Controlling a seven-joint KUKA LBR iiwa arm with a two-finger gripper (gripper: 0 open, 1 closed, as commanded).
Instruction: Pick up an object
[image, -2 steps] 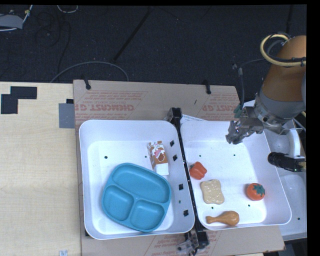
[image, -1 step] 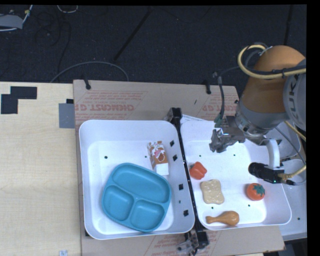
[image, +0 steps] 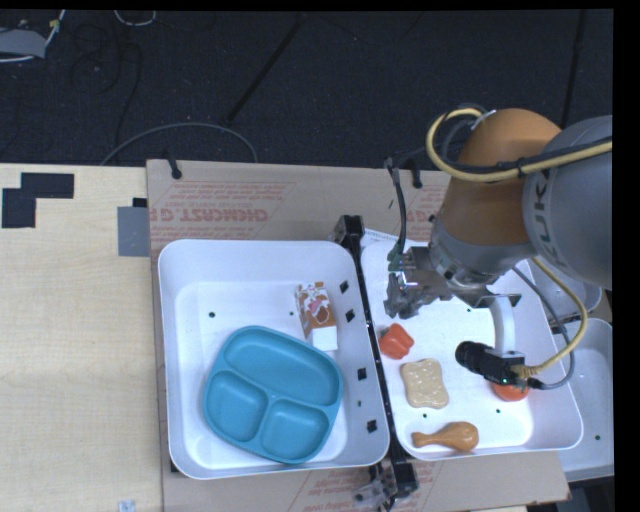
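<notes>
— Where is the gripper?
— Over the right white bin, at its left side, just beyond the small red-orange pepper-shaped toy. Whether it is open or closed I cannot tell; it is too dark against the arm.
— Does it hold anything?
— Nothing visible in it. The toy lies on the bin floor.
— What else is in that bin?
— A tan square cracker-like piece near the toy, a tan plastic drumstick nearer still, and a small red round item to the right.
— And the left white bin?
— A blue three-compartment plastic plate, with a small red-and-white packet beyond it.
</notes>
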